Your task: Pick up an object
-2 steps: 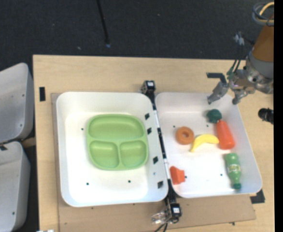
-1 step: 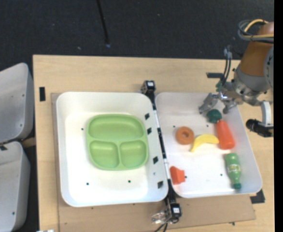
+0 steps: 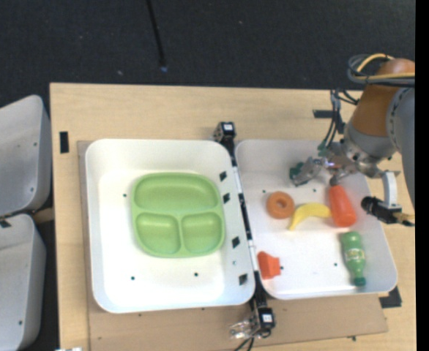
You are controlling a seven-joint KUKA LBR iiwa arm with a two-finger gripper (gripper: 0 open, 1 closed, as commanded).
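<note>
Arm (image 3: 379, 108) entering from the right edge, grey with an orange band, wrist lowered over the far part of the right bin (image 3: 302, 280). Gripper (image 3: 311, 169) low above the bin floor near the far wall; whether open or closed: cannot tell, tip too small and cluttered to resolve. Nothing visibly gripped.

Objects in the right bin, located from the gripper:
- Orange ring-shaped piece, doughnut-like (image 3: 280, 205): nearer the camera and slightly left, near but apart from the gripper.
- Banana (image 3: 308, 213): directly nearer the camera, just beside the ring, lying flat with its curve arched away from the camera.
- Orange carrot-like piece (image 3: 341, 205): to the right and nearer the camera, close beneath the wrist, right end of the banana just beside it.
- Green bottle (image 3: 353, 257): further toward the camera and right, lying on its side near the right wall, well apart from the gripper.
- Small orange-red block (image 3: 268, 265): toward the camera and left, against the divider side of the bin, well apart from the gripper.

Left bin (image 3: 105, 284): to the left of the gripper, across the divider. Green compartment plate (image 3: 176, 214) lying flat at its centre, one long section far, two smaller sections near.

Both bins resting on the wooden bench (image 3: 163, 112).
</note>
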